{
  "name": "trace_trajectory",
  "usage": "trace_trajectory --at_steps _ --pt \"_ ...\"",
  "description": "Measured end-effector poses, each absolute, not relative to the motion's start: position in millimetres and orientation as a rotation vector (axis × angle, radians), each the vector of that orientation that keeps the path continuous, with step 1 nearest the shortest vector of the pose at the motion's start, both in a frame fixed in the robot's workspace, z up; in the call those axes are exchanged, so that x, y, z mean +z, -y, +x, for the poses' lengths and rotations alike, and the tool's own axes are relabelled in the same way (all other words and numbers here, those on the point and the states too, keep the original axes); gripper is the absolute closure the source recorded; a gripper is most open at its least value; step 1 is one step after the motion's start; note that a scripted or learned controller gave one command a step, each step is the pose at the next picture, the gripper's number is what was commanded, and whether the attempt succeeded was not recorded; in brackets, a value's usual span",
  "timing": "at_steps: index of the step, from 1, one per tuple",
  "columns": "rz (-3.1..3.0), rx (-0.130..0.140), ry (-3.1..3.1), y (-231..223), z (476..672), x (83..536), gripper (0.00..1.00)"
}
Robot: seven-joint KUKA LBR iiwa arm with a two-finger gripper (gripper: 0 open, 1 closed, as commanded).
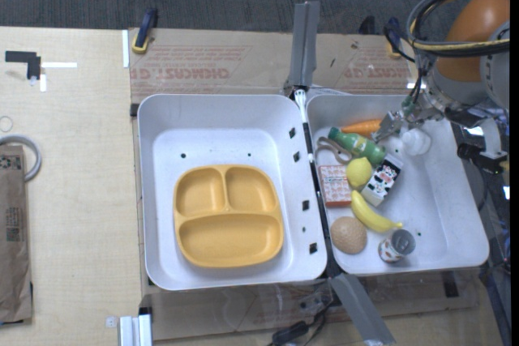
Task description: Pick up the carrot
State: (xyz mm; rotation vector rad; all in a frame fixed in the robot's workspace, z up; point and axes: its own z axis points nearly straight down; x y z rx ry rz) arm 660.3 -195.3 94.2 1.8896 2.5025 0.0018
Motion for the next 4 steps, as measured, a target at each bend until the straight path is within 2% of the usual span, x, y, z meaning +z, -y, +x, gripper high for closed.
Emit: trace_trajectory --at_steps 1,2,3,4 --pt "1.783 0.0 -2.581 167 659.9 185 0.0" --pt "1.782 0.0 -2.578 168 660.5 194 1.0" --pt "2.124 -0.002 -2.311 171 656.7 196 1.0" --pt "1.898 -0.003 -2.502 162 659.3 341 1.0"
